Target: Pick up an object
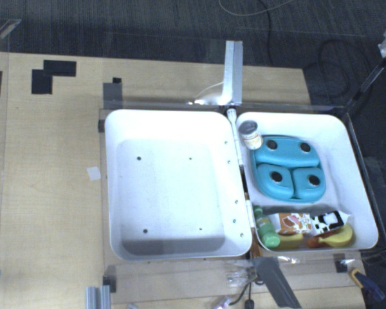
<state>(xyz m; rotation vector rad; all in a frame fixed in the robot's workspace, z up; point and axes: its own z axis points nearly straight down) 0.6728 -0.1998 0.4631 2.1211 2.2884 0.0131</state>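
The right bin (344, 140) holds a blue plastic tray (288, 169) with several round dimples, lying flat near its middle. A small jar with a grey lid (249, 132) stands at the tray's upper left corner. Along the bin's front wall lies a colourful packet (302, 224) with a green piece (269, 232) at its left end and a yellow piece (340, 238) at its right end.
The left bin (167, 185) sits beside the right one, sharing a central divider. A metal post (233, 73) stands behind the bins. Cables (257, 2) run over the dark floor at the back. Black tape marks (51, 74) lie on the wooden bench at left.
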